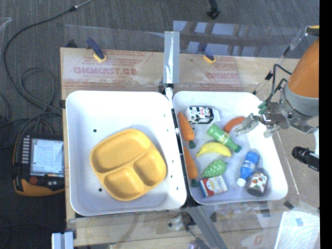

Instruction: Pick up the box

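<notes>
Lying near the front edge of the right bin [280, 183] — the box [213, 185], small, red and white, tilted a little, untouched. Sitting just behind it, a green leafy toy [215, 167]; resting just to its left, along the bin's left wall, a lower carrot [191, 166]. Lying behind the leafy toy, a banana [213, 149], and behind that a green bottle [223, 137] on a slant. Leaning against the left wall farther back, an upper carrot [185, 127], with a black-and-white carton [200, 114] beside it near the back edge. Lying to the box's right, a blue bottle [248, 166] with a white cap, and a dark pouch [258, 183] by the front right corner. Showing near the right wall, an orange-red piece [234, 123], partly covered. Hovering over that right side, well apart from the box — the gripper [257, 123], holding nothing visible; cannot tell whether spread or closed. Resting in the left bin [78, 139], a yellow divided tray [128, 163], three compartments facing up.
</notes>
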`<state>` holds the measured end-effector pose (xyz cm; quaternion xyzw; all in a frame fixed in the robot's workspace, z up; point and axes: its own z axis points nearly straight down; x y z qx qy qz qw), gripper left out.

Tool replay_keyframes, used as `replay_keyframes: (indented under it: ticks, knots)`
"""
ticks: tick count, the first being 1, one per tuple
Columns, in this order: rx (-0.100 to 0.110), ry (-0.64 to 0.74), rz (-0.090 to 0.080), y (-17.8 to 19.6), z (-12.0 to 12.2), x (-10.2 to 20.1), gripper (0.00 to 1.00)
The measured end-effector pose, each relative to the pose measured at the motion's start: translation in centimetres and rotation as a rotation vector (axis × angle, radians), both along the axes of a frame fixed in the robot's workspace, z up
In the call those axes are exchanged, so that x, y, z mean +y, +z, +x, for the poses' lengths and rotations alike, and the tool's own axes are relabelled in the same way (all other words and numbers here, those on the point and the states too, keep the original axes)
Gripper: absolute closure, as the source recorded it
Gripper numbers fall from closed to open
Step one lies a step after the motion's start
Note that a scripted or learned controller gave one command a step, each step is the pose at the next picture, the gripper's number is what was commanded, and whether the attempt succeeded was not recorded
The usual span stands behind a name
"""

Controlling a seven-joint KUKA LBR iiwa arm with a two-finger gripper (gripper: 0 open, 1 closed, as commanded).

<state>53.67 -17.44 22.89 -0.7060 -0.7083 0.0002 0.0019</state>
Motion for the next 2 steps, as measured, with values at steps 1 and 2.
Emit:
replay_keyframes:
  ticks: [1,2]
  knots:
    - [0.000,0.129,0.001,-11.5,-3.9,3.1,0.00]
    - [-0.003,0.201,-0.003,-5.6,0.9,-4.6,0.00]
